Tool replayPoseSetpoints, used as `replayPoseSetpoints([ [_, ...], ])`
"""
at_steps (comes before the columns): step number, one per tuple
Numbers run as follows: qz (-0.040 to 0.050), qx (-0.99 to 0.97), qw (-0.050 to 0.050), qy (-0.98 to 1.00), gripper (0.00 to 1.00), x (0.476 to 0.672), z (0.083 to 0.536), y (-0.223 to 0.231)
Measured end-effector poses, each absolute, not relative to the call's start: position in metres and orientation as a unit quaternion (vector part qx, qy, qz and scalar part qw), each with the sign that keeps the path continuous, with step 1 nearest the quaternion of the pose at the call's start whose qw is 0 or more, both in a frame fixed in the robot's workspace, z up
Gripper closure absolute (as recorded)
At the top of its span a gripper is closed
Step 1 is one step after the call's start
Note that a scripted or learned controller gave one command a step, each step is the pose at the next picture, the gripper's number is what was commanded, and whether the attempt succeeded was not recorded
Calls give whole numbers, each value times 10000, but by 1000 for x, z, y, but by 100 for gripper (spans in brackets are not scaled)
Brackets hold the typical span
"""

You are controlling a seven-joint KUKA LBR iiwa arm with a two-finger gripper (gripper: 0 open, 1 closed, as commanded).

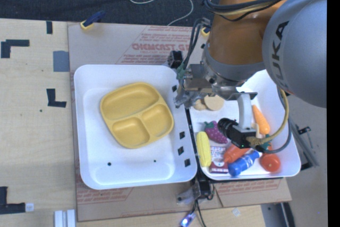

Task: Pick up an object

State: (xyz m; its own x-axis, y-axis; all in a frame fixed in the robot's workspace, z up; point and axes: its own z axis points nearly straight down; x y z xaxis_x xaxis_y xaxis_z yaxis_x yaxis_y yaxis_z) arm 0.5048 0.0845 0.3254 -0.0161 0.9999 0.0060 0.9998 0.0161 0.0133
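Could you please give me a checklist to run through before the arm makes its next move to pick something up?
1. Objects on offer: ok. The right bin holds a corn cob, grapes, a carrot and a tomato, among others.
2. Gripper over a target: not ok. It hangs near the divide between the bins.
3. Gripper already carrying something: cannot tell. The wrist hides its underside.
4. Target standing apart: not ok. The right bin's items lie crowded together.
5. Alternative in the left bin: ok. The yellow divided plate lies alone.
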Motion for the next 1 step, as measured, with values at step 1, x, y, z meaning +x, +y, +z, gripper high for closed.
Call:
replayPoseSetpoints([
  [1, -56, 7090, -32, 7051, 100, 513, 196, 25],
])
